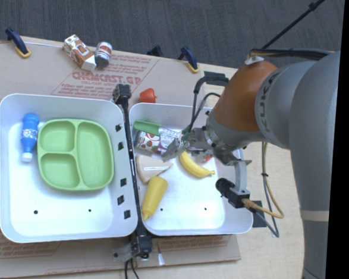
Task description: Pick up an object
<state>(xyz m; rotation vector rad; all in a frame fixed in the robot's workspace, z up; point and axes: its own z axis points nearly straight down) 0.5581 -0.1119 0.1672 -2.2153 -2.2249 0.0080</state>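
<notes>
Camera view has my arm (284, 108) reaching in from the right, bent low over the right bin (216, 227), its orange band above the wrist hanging over the bin's far right corner. The gripper (177, 143) sits among the clutter at the back of that bin — I cannot tell how it is set, since the wrist hides most of it. It lies against a crumpled foil snack packet (153, 141), with a green item (147, 127) just behind it and a banana (195, 166) just beside it toward me. My guess is the program aimed there because that is where the objects crowd together. A yellow bottle (152, 197) lies on its side nearer the front, beside a pale wedge (148, 171) — both apart from the gripper. The left bin (14, 214) holds a green divided plate (75, 154) and a blue bottle (29, 135) along its left wall, well apart from the arm. I would not call anything grasped yet.
</notes>
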